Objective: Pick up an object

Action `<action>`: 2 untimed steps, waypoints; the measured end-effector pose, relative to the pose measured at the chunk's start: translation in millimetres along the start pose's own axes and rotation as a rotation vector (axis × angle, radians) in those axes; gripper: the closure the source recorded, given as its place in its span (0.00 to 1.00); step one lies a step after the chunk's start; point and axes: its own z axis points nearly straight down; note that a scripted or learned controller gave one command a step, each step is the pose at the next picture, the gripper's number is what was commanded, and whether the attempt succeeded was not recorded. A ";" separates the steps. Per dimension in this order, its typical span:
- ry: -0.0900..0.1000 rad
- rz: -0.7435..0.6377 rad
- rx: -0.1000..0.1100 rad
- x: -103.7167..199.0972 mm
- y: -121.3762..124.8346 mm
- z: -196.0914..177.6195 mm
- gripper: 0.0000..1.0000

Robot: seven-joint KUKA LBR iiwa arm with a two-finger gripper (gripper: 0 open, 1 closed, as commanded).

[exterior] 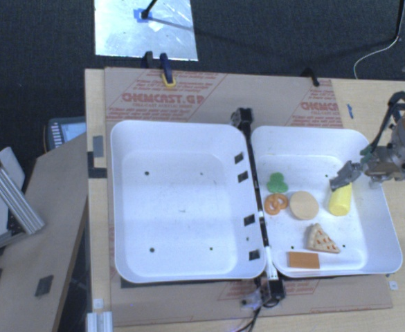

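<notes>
- The table point(209, 88) carries two white bins.
- The right bin point(379, 216) holds a yellow block point(340, 200), cookie point(303, 205), pretzel point(276, 203), and pizza slice point(322, 240).
- The pincer point(343, 178) hangs just above the yellow block; whether it is spread or pressed together, I cannot tell.

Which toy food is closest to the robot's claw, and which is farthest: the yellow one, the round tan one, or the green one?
From the end effector at the right bin's right side:
1. Yellow piece, just below it.
2. Round tan piece, mid-bin, further left.
3. Green piece, farthest, near the bins' shared edge.
</notes>
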 end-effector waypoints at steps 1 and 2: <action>0.003 0.001 0.008 27.5 -33.6 80.0 0.00; -0.008 0.000 -0.020 -16.7 -17.1 -111.5 0.00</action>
